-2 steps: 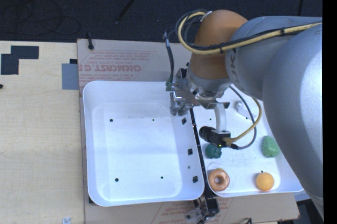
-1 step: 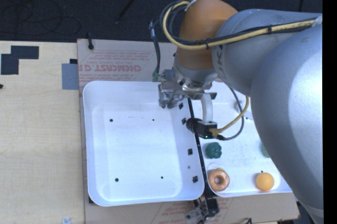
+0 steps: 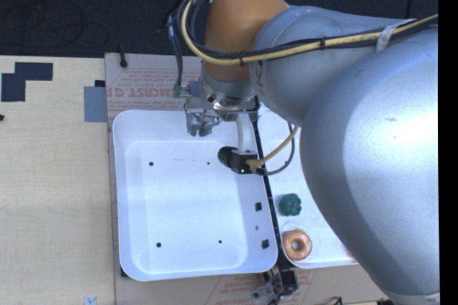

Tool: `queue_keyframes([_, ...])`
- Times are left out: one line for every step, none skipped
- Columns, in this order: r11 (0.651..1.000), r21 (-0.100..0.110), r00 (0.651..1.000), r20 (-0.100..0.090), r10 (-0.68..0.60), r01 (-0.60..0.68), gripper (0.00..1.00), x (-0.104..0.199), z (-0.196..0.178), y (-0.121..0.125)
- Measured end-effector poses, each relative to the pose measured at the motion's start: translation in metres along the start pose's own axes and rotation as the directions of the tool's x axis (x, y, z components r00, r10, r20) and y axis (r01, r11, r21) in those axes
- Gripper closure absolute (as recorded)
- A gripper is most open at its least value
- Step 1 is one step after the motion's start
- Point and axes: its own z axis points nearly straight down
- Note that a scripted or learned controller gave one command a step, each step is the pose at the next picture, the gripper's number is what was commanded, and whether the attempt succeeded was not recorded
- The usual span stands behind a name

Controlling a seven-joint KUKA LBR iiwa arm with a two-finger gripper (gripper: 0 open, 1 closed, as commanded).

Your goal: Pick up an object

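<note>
The tool (image 3: 202,123) hangs over the left shallow white plastic bin's (image 3: 129,153) far rim, state indeterminable, while candidate objects, a green lump (image 3: 290,205) and brown glazed ring (image 3: 297,245), lie right.

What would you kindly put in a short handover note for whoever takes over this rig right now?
Hand: at the far edge of the left white bin; grip state unclear, nothing seen in it.
Things: small dark green lump and brown ring-shaped doughnut piece both lie in the right white bin, partly under the grey arm.
Done: nothing picked.
Left: grasp one object and lift it.
</note>
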Motion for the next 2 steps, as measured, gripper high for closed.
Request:
queue_keyframes([1.000,0.005,1.000,0.003,-0.002,0.002,1.00,-0.0022,-0.0099,-0.0014])
queue_keyframes([1.000,0.007,1.000,0.005,-0.007,0.007,1.00,-0.0021,-0.0193,-0.0016])
